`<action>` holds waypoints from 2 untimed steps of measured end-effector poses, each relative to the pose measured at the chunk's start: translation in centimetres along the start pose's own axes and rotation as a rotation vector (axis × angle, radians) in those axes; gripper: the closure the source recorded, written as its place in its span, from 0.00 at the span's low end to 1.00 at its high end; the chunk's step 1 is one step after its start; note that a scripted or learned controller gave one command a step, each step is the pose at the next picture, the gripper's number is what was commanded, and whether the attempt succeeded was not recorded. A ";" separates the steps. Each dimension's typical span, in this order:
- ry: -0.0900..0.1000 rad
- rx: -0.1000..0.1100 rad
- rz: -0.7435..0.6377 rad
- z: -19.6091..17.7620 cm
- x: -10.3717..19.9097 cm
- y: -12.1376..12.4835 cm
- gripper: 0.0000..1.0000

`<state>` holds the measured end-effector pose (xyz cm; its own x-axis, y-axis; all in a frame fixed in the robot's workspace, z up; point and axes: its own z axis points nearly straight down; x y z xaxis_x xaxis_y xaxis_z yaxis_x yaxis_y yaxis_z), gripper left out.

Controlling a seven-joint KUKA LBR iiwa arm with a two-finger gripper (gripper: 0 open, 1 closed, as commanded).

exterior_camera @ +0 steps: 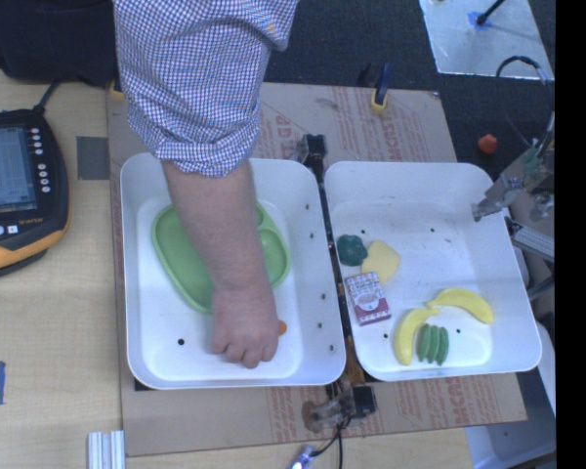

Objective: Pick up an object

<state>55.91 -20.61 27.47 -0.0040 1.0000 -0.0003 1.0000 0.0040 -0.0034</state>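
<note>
A person's forearm, in a rolled blue-checked sleeve, reaches down into the left bin (142,262), the hand (242,332) closed in a fist near the bin's front wall, with a sliver of something small and orange (281,327) showing just beside the knuckles; the arm crosses over a green plate (176,252) lying flat in that bin. The candidates for picking sit in the right bin (469,189): a dark green piece (351,249) touching a pale yellow piece (381,260), a small red-and-white carton (367,297) just in front of them against the divider side, and toward the front a yellow banana (464,304), a second curved yellow fruit (406,334) and a green pod-like cluster (432,343) pressed against it. The robot's gripper (508,195) hangs at the far right rim of that bin, well apart from every item, and at this angle I cannot tell how it stands. A teach pendant (15,189) rests on the bench to the left. By my reckoning the pick has not yet begun, and the chief risk is the human arm in the workspace: any sweep of the robot toward the left bin could meet it. In the right bin, the objects lie in tight pairs, so a descent onto the pods or the green piece may nudge a neighbour or close on two things at once, and the carton sits close enough to the wall to crowd the approach.
</note>
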 end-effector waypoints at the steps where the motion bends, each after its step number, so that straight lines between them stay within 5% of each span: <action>1: 0.001 0.003 -0.003 16.2 8.5 -5.6 0.00; 2: -0.001 0.000 -0.002 18.3 9.6 2.0 0.00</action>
<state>57.79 -10.99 9.15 -0.0060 1.0000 -0.0011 1.0000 0.0060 -0.0034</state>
